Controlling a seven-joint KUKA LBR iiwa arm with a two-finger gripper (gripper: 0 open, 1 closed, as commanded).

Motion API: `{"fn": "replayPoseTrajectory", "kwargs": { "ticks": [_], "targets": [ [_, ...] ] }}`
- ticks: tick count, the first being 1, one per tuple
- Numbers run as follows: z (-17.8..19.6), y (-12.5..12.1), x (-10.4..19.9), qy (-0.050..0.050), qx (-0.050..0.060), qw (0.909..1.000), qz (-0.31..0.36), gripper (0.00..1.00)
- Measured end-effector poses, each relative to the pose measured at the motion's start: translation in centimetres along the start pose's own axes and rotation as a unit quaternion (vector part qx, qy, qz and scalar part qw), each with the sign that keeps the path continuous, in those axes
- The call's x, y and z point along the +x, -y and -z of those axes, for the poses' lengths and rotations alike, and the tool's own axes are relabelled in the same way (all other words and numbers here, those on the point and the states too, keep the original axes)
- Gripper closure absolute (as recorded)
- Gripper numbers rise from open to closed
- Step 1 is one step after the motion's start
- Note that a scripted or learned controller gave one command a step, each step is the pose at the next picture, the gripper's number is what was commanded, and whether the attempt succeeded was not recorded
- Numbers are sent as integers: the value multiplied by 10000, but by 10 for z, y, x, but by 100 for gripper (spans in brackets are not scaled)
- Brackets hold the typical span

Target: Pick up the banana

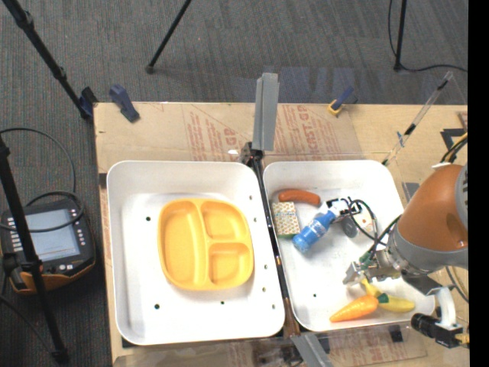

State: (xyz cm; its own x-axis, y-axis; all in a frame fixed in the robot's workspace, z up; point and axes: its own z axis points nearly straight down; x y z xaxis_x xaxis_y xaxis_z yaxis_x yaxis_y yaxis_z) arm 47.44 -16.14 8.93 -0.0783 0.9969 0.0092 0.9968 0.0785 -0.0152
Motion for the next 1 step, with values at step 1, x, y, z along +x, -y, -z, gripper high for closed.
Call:
{"fn": "replayPoseTrajectory", "kwargs": {
  "ticks": [1],
  "targets": [
    [29,-4,47,28,-33,9997,-256,100]
  ]
}}
